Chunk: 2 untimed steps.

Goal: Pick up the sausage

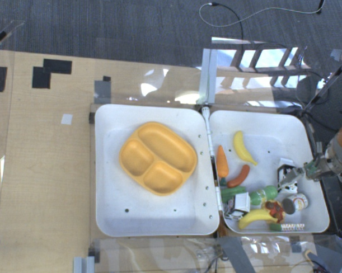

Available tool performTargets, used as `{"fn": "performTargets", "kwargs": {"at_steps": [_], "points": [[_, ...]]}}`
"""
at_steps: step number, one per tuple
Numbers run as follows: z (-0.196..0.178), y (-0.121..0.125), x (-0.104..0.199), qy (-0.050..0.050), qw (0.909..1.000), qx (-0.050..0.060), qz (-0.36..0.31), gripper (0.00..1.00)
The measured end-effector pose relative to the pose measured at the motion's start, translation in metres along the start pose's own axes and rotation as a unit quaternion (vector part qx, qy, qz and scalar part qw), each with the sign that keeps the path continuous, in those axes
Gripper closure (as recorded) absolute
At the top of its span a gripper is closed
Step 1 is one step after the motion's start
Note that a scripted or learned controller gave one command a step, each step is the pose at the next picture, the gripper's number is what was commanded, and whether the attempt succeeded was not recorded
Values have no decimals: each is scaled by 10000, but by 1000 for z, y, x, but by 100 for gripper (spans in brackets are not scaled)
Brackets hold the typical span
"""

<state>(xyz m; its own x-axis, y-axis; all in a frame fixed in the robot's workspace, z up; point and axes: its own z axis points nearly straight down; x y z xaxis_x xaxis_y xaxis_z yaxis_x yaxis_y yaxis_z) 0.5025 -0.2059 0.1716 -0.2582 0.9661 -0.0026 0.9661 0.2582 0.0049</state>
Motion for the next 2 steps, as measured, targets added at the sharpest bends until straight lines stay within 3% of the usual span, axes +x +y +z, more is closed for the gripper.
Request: {"fn": "performTargets", "kwargs": {"at_steps": [1,2], "points": [[29,48,-12,1,9999,1,-142,0],[24,84,7,-7,9704,-15,-2416,0]]}}
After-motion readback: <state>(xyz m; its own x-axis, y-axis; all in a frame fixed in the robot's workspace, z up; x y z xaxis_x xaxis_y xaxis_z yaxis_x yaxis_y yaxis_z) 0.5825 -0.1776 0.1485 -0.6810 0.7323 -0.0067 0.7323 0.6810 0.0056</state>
